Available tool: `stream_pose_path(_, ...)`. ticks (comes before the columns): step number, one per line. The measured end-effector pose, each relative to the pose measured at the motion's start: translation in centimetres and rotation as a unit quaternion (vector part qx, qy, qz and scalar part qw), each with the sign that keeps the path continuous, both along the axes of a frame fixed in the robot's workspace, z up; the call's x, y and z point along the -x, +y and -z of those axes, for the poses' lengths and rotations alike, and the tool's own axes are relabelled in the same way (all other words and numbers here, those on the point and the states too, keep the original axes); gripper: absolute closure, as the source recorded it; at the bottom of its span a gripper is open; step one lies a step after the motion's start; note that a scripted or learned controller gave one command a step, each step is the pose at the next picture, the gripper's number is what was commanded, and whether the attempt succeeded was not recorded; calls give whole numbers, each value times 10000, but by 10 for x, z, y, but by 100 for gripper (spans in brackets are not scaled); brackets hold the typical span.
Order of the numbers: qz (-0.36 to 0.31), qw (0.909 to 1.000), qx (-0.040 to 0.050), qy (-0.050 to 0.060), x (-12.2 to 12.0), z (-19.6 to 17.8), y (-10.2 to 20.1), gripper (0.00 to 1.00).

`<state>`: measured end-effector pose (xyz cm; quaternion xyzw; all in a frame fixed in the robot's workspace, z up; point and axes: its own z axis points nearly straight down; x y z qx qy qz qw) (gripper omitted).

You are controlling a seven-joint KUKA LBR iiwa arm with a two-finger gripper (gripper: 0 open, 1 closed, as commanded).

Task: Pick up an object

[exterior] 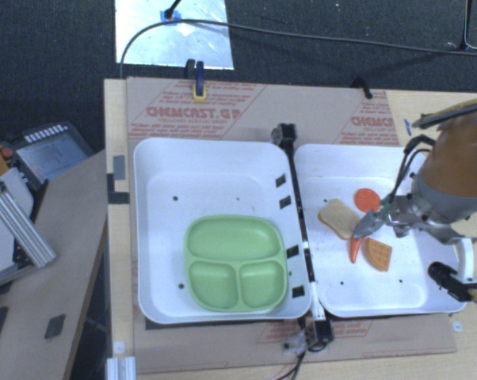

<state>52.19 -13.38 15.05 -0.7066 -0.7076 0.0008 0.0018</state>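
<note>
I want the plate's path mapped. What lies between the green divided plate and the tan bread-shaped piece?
In the camera view, between the green divided plate and the tan bread-shaped piece lie bare white bin floor and the black-clipped seam where the two bins meet.

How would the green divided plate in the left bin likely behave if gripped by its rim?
The green divided plate looks like moulded plastic, so probably stiff and light. It lies flat, so rolling seems unlikely. Its smooth, rounded rim may slip between narrow fingers.

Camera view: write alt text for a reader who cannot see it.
A grey arm's claw hangs low in the right white bin, among a tan bread-like piece, an orange-red round piece, a small carrot-like piece and an orange wedge. The left white bin holds a green divided plate.
</note>
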Motion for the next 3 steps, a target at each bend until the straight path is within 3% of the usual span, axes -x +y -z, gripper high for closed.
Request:
stream_pose_path(1,1,10000,-1,-1,5,44,4,0)
stream_pose_path(2,1,10000,11,-33,3,31,3,100)
stream_pose_path(3,7,10000,17,-53,9,-27,-3,100)
